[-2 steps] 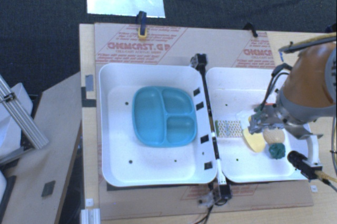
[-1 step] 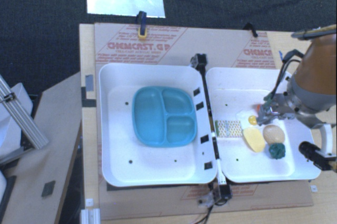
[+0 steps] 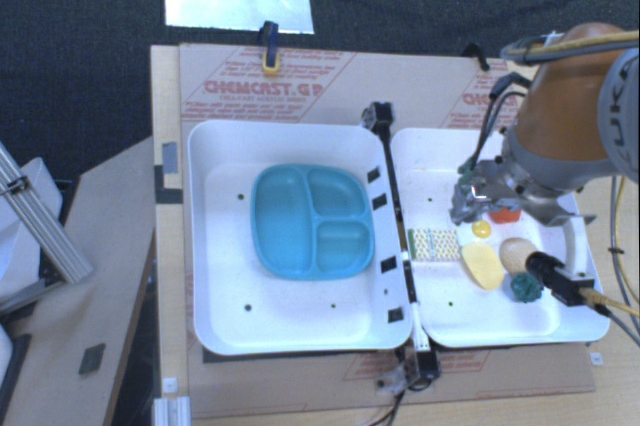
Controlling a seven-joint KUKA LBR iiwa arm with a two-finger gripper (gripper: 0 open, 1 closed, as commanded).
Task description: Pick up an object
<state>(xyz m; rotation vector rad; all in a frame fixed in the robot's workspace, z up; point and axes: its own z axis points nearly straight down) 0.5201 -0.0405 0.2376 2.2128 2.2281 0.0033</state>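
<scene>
Overhead view of the bench, approach stage of a pick. I read the gripper (image 3: 468, 202) as low over the middle of the right bin (image 3: 430, 159), with nothing visibly held. Its metal tip is too small and blurred for me to tell whether the jaws stand apart or together. The candidate objects lie clustered in the near-right part of that bin. A small round yellow ball (image 3: 482, 230) sits just below the gripper in the view, and an orange piece (image 3: 507, 213) lies just beside it, partly hidden by the wrist. A flat rectangular patterned pad (image 3: 433, 243), dotted green and white, lies near the bin's left wall. Further right are a smooth pale yellow oval piece (image 3: 482, 266), a tan rounded lump (image 3: 516, 254) close against it, and a dark teal clump (image 3: 524, 289) of rougher look towards the front. The left bin (image 3: 215, 214) holds a glossy light-blue divided plate (image 3: 308, 219) with three compartments, well apart from the gripper. In my judgement no grasp is made yet. The next move calls for centring over a single item, probably the ball or the orange piece, then descending and closing without nudging its neighbours. The ball may roll on the smooth bin floor and the oval looks slippery, while the pad offers flat sides.
</scene>
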